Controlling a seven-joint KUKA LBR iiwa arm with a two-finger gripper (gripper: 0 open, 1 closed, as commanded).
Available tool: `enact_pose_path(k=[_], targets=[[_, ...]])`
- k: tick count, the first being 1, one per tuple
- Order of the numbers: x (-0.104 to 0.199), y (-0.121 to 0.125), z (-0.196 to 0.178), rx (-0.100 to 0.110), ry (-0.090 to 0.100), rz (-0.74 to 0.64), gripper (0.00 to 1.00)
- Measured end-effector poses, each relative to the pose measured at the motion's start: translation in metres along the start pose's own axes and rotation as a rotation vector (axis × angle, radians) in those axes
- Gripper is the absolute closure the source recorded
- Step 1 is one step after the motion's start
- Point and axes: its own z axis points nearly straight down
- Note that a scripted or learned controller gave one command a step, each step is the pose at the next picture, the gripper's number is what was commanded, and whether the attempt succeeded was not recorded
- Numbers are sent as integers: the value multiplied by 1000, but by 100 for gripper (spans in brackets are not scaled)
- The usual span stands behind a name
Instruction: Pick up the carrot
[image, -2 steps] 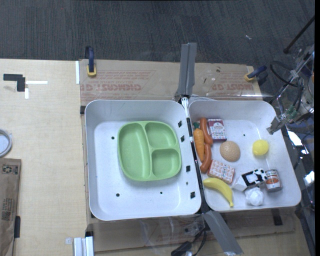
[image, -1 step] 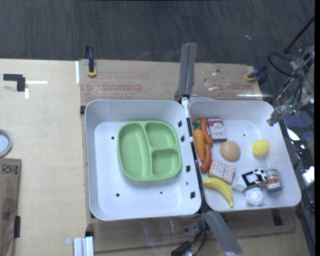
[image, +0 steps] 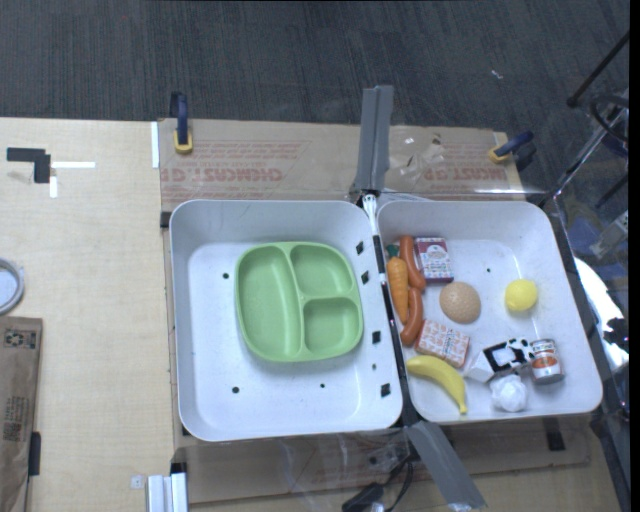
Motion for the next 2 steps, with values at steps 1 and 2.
enact_pose_path(k=[1,2], targets=[[-22,27,120,3,3,518,100],[3,23,135,1,3,19,100]])
